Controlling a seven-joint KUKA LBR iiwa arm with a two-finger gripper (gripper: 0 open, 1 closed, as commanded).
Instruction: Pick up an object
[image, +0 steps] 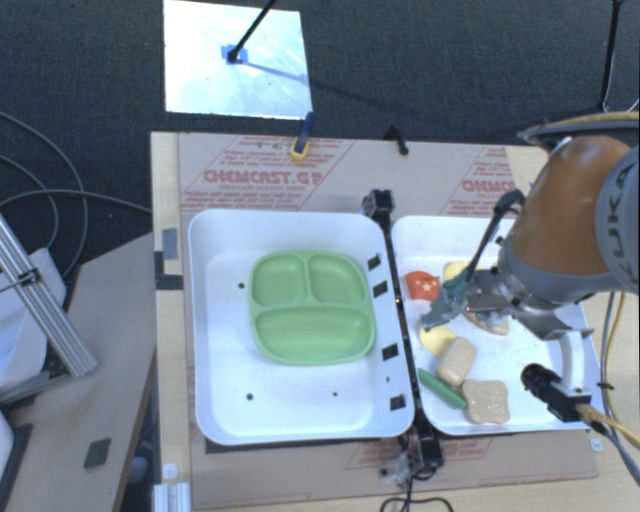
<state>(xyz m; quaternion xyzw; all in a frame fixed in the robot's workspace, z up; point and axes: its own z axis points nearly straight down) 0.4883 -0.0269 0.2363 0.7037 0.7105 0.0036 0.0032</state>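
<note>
The camera view looks down on a brown cardboard-covered counter (262, 170) that carries 2 shallow white bins side by side. The left white bin (215, 300) holds a pale green plastic tray with 3 compartments (310, 307), lying flat near its middle.

The grey arm with the orange band (580, 215) reaches in from the right and hangs over the right white bin (432, 232). Its claw (448, 303) points down and to the left over the upper middle of that bin. The tips are too small and blurred against the clutter to judge, so I cannot tell whether the claw is apart or together, and nothing can be made out between them.

Just left of the claw, close to the divider, lies a small red tomato-like toy (422, 285). A pale yellow rounded piece (455, 270) sits just above the claw tip, partly hidden. Below the claw lie another yellow rounded piece (434, 339), a beige bread-roll-shaped block (457, 360), a tan toast-like slice (486, 401) and a green stick-shaped toy (441, 388) lying aslant near the bin's front. All of these rest on the bin floor, none lifted.
</note>
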